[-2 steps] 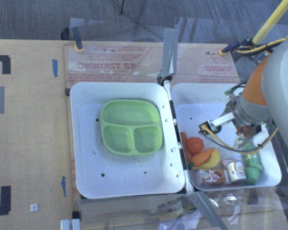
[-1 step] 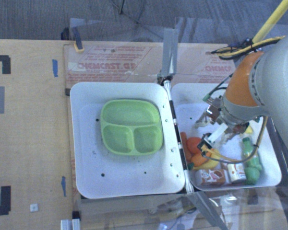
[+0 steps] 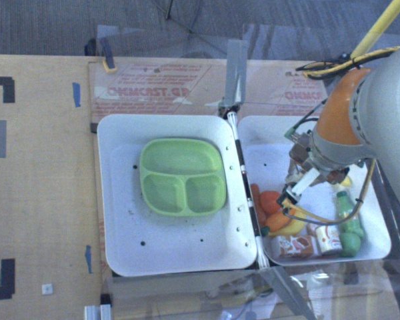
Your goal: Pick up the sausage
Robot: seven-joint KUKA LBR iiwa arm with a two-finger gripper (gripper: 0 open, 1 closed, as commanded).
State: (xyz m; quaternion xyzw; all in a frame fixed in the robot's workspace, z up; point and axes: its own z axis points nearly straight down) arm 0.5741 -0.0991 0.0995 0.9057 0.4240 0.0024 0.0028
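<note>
Gripper (image 3: 288,200) hangs low over the right bin (image 3: 267,135), finger state impossible to tell, beside the sausage (image 3: 255,205) (reddish, by the left wall); crowded toys (image 3: 350,235) risk a mistaken grab.

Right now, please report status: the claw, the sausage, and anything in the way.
Claw low in right bin, over the toy food pile. Sausage not identifiable among red, orange and yellow pieces. Pile crowded; green bottle alongside.
</note>
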